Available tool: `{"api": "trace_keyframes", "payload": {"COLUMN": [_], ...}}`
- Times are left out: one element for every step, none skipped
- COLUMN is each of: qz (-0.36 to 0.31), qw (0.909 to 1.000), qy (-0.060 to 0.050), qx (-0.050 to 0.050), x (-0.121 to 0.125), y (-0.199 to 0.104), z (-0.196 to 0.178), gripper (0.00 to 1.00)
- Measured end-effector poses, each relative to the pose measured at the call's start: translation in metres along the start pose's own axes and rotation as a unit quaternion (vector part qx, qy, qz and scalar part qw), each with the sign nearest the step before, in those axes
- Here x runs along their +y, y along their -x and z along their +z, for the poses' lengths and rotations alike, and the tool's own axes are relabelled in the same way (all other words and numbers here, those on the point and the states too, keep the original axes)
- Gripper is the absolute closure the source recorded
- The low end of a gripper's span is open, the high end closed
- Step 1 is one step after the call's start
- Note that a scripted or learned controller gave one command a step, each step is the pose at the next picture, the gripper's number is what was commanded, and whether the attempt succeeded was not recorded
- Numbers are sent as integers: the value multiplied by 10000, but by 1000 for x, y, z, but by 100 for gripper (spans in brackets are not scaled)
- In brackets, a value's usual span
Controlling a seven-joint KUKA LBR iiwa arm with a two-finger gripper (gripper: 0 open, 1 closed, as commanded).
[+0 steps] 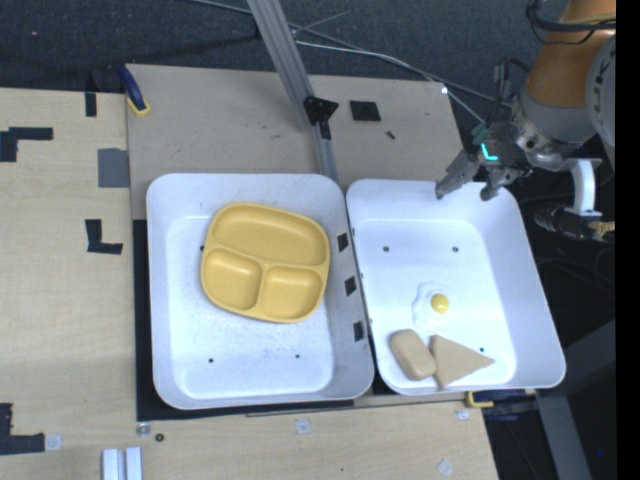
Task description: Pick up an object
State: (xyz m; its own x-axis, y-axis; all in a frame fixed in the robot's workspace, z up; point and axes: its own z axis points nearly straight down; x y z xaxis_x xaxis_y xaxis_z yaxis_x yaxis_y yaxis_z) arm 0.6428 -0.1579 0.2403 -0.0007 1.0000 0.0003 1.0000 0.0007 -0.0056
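While poised over the far rim of the right bin (520,268), pincer (463,186) hung with fingers apart, nothing between them. Fried egg toy (434,303) lay on right bin floor, near front; tan bread roll (411,354) and wedge-shaped slice (459,359) just beside each other at front edge. Yellow divided plate (266,262) sat in left bin (170,298), well apart from pincer. Both bins on surface (60,298).

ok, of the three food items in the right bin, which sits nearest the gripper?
The fried egg: white with a yellow yolk, it lies farthest up the right bin toward the gripper. The bread roll and tan wedge sit lower.
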Motion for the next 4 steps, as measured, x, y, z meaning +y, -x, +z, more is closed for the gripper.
{"api": "trace_keyframes", "payload": {"qz": [-4,-5,-8,-7], "qw": [10000,10000,10000,10000], "qy": [21,5,0,31], "qx": [-4,-5,-4,-14], "x": [1,-2,-1,-1], "y": [0,-10,-16,-16], "z": [-2,48,111,157], "gripper": [0,0,0,0]}}
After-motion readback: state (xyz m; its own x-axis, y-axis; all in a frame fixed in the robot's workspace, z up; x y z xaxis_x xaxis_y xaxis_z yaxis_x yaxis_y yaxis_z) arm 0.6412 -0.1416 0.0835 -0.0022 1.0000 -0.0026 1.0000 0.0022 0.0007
